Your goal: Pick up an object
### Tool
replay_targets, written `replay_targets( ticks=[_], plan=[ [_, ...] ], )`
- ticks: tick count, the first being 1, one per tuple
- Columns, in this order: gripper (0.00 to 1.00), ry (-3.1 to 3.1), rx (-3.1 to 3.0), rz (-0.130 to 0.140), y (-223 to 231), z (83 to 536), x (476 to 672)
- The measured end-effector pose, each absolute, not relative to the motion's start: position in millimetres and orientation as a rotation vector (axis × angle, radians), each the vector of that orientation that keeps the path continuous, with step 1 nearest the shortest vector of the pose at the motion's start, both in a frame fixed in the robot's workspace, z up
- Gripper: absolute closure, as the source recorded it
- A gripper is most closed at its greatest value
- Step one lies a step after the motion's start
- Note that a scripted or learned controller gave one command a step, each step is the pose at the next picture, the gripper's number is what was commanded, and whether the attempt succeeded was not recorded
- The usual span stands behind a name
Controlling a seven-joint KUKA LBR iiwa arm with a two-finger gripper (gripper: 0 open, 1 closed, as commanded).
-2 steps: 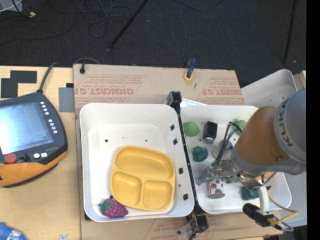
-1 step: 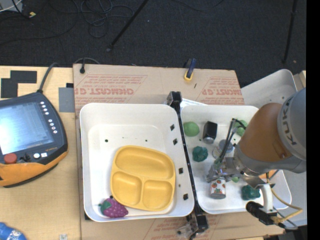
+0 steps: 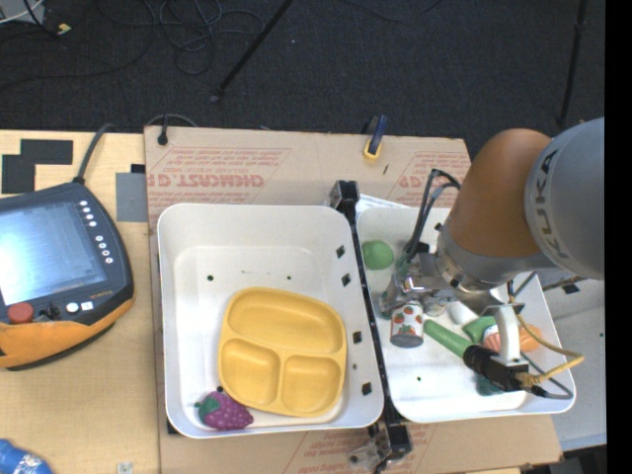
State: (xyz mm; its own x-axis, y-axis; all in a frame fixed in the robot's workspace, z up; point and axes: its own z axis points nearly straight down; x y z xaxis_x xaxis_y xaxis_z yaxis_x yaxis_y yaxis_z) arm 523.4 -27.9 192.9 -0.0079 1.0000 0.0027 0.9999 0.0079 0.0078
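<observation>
Purple grapes (image 3: 226, 412) lie far from the jaws (image 3: 407, 299) (grip unclear) above a can (image 3: 406, 325).

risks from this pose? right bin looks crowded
The gripper is low among packed items: the small can, green ball and green-handled tool sit close together, so it may nudge a neighbour or grab two. It is also near the divider between bins, so a finger might clip that wall.

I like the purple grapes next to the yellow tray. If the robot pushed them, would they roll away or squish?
Probably not roll far: the purple grapes look like a bumpy, flattish bunch, not one ball. They look like a molded toy, so likely light and firm. They sit against the yellow tray near the left bin's wall, so a push might wedge them.
</observation>
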Motion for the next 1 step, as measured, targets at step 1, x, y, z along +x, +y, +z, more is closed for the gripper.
replay_targets(
  ticks=[1],
  plan=[
    [1.0, 2.231, 2.212, 0.009, 51.8, 274.1, 505.5]
  ],
)
